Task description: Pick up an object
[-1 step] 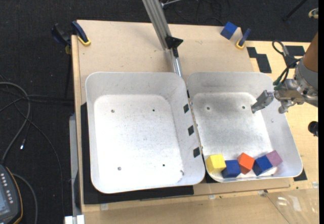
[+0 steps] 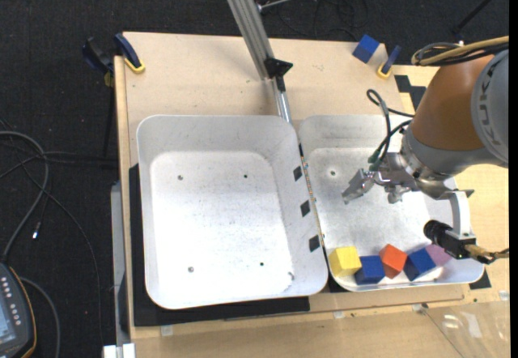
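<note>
Hovering over the right bin (image 2: 340,134), the gripper (image 2: 374,186) hangs above the bin's bare speckled floor, fingers spread apart, nothing between them. Metal fingers (image 2: 354,187) point down-left toward the bin's middle. Grey wrist behind it, then the big orange band (image 2: 453,101) with the arm coming in from the right. Black cable (image 2: 387,117) loops off the wrist.

Blocks sit well apart from the gripper, bunched along the right bin's near edge. Yellow block (image 2: 346,259) leftmost, cube-like, bright. Blue block (image 2: 371,269) just beside it, touching or nearly so. Orange block (image 2: 394,259) next, tilted, leaning against its neighbours. Second blue block (image 2: 420,264) to its right, then a pale purple block (image 2: 438,254) partly hidden at the bin's corner. All small, plain, solid-coloured, no markings visible on them.

Writing: white letters on the arm's grey casing at the right edge, reads "KU", rest cut off. No other legible text.

Left bin (image 2: 162,138) sits side by side with the right one, rims touching at the middle, black clips along the seam. Both on a wooden bench (image 2: 202,73). Another blue block (image 2: 367,48) lies on the bench top behind the right bin, beside a yellow-tipped clamp (image 2: 387,62). A second clamp (image 2: 128,54) at the bench's far-left corner. Grey metal pole (image 2: 247,12) slants down to the seam between the bins.
</note>
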`<state>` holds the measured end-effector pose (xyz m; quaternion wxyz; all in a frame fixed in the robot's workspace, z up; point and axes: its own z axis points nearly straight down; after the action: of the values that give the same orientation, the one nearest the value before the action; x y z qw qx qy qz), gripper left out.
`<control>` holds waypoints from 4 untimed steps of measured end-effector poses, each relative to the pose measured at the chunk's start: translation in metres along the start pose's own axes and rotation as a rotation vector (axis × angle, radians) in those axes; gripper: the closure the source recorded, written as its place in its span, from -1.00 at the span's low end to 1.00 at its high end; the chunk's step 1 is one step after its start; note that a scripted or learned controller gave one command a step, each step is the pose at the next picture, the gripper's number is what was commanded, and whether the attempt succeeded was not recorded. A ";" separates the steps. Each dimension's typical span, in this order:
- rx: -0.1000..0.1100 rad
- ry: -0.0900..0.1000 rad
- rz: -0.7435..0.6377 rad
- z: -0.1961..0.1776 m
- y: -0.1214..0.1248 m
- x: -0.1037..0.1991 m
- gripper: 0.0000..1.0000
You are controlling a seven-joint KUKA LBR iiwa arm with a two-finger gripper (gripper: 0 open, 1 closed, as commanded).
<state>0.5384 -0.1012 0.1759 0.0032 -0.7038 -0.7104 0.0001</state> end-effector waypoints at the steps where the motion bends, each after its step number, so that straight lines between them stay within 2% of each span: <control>1: -0.003 -0.005 0.013 -0.015 -0.045 -0.022 -1.00; 2: -0.007 -0.006 0.011 -0.027 -0.049 -0.037 -1.00; 3: -0.014 -0.009 0.012 -0.136 -0.049 -0.077 -1.00; 4: -0.004 -0.005 0.004 0.042 0.074 -0.048 -1.00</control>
<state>0.6125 -0.1484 0.1339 0.0002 -0.7051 -0.7091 0.0003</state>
